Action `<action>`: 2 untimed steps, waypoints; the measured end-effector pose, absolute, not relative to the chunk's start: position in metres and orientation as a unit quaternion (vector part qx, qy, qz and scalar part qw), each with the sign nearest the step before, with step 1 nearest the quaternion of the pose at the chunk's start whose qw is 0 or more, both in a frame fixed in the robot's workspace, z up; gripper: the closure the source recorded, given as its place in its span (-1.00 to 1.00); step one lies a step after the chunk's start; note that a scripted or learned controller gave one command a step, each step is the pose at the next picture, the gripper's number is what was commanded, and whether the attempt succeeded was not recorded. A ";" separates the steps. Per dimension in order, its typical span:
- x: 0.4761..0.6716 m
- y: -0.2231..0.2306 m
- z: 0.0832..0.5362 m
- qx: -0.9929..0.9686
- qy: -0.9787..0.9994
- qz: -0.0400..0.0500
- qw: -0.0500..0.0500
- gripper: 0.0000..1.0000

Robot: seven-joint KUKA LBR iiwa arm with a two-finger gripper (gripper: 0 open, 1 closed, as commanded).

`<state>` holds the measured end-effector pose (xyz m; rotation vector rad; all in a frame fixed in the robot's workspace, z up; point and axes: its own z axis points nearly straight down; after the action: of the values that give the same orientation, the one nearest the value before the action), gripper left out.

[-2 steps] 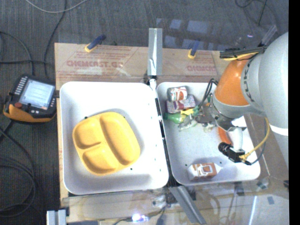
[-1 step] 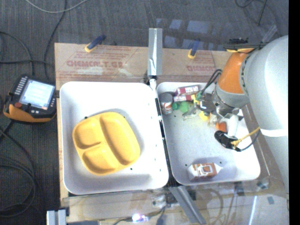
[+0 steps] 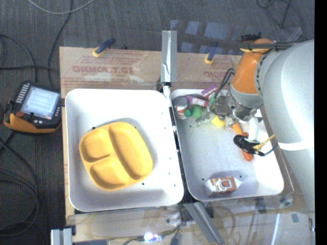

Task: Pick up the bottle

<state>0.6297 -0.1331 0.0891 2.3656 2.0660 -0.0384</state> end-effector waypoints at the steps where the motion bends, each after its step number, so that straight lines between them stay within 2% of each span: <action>1: 0.637 -0.134 0.089 0.711 0.703 -0.016 0.000 -1.00; 2: 0.661 -0.147 0.118 0.548 0.837 -0.009 -0.013 -1.00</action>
<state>0.6606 -0.1470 0.1177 1.7350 2.6502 -0.0297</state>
